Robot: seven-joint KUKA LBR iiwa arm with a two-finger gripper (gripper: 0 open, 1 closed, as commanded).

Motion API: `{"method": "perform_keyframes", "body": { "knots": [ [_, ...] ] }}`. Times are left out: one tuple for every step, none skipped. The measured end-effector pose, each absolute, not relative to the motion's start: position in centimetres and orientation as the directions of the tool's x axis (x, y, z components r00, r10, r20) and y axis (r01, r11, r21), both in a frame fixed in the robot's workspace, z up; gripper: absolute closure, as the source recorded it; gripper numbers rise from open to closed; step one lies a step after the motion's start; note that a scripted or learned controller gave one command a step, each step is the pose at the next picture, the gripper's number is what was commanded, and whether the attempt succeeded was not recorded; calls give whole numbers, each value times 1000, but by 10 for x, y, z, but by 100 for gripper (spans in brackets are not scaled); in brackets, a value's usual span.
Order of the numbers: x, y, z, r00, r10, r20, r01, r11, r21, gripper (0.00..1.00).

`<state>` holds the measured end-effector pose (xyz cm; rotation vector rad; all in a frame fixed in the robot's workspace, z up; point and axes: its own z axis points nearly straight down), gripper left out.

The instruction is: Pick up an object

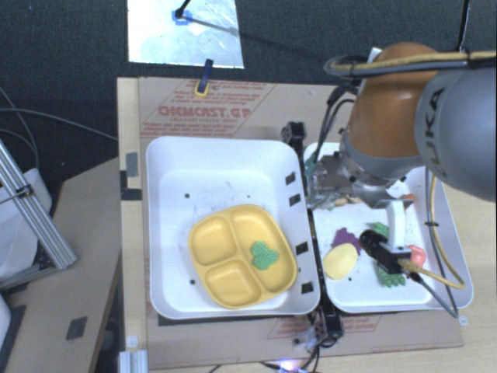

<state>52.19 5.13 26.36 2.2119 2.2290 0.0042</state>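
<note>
Gripper: I see it low over the back left corner of the right bin, close against the wall shared with the left bin. The wrist housing hides its tip, so I cannot tell whether it is released or clenched, and I see nothing held in it.

Arm: grey, with the orange band above the wrist. It reaches in from the right across the back half of the right bin.

Cardboard sheet: brown with red printing. It lies flat under both bins.

Left bin: white and shallow, with a few dark specks on its floor.

Right bin: white, partly covered by the arm.

Silver sheet: lies on the dark floor behind the bench.

Yellow plate: has three compartments and sits in the front half of the left bin.

Yellow toy: rounded, lemon-like, in the front left part of the right bin. It is the nearest loose piece to the gripper, along with the next item.

Purple toy: touches the yellow toy's back edge.

Green toy: lies on the plate, over the ridge between the right and front compartments.

Green scrap: lies toward the front of the right bin, right of the yellow toy.

Pink piece: lies just right of the green scrap; its shape is unclear.
</note>
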Motion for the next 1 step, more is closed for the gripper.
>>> {"method": "perform_keyframes", "body": {
  "knots": [
    [518,61,388,-7,1000,3,1000,7,15,100]
  ]
}}
